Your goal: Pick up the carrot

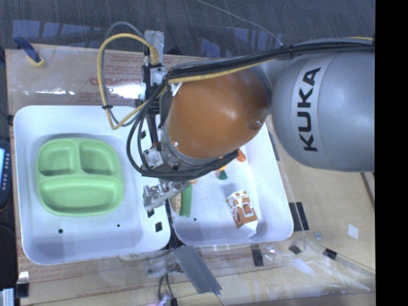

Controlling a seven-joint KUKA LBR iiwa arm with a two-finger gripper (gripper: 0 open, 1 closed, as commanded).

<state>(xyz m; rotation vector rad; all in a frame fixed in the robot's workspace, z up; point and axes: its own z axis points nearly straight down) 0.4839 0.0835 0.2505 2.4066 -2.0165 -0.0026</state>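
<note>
The carrot lies in the right bin, mostly hidden under the arm's orange band. Just an orange bit and a small green end peek out. My gripper hangs lower left of it, over the ridge between the two bins and about a hand's width from the carrot. Next to the gripper's right side lies a green stick-shaped item. The wrist and cables hide how the gripper stands, and I see nothing held in it.
A green divided plate sits in the left bin. A brown-and-white snack packet lies in the right bin's front part. Yellow and black cables loop above the wrist.
</note>
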